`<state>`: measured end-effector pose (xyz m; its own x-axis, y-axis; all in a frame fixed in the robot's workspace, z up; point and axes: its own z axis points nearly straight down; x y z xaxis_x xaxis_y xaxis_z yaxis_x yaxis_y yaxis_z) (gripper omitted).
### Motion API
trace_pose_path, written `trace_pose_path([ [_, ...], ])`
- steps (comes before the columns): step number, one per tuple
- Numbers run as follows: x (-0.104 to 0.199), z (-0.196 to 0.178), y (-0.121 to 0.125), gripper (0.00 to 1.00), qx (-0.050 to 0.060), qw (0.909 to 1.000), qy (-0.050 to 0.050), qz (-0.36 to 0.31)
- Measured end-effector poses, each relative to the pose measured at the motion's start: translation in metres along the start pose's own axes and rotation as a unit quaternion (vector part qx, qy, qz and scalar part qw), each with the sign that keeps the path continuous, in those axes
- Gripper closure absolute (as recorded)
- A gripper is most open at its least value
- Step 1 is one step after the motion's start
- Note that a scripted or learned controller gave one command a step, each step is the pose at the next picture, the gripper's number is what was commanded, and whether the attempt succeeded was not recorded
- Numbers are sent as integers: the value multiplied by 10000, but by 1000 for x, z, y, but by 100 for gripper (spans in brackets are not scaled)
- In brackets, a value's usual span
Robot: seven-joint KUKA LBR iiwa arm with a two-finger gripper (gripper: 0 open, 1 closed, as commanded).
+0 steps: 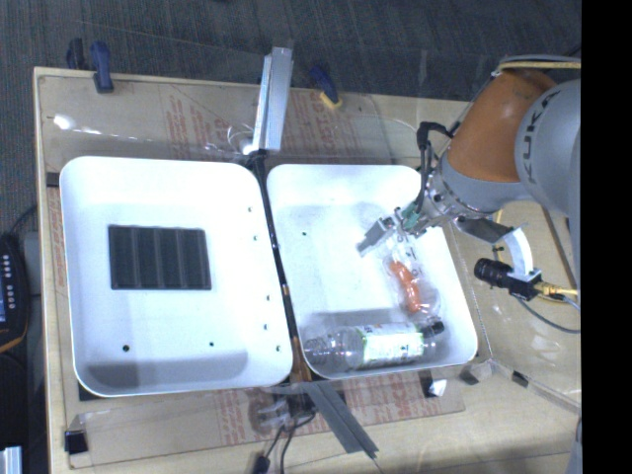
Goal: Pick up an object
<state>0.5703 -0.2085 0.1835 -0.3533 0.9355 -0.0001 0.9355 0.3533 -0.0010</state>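
Camera view is looking down at a slant on the bench (59, 97), which is carrying two white bins side by side; the left bin (89, 186) is holding a dark ribbed rectangular pad (159, 258) at its centre-left; the right bin (326, 186) is holding a clear plastic bottle (370, 346) with a green-and-white label, lying on its side along the lower wall, and an orange object in a clear wrapper (411, 284) lying just above the bottle's cap end, toward the right wall. The grey arm with its orange band (494, 131) is reaching in from the right of the frame; the gripper (390, 227) is hanging over the right bin's upper right area, just above the wrapped orange object; whether it is spread or pressed together I cannot tell, nor whether it is touching the wrapper.
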Motion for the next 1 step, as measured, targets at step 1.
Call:
trace_pose_path([
  [1,0,-10,1,100,1,10000,-3,-14],
])
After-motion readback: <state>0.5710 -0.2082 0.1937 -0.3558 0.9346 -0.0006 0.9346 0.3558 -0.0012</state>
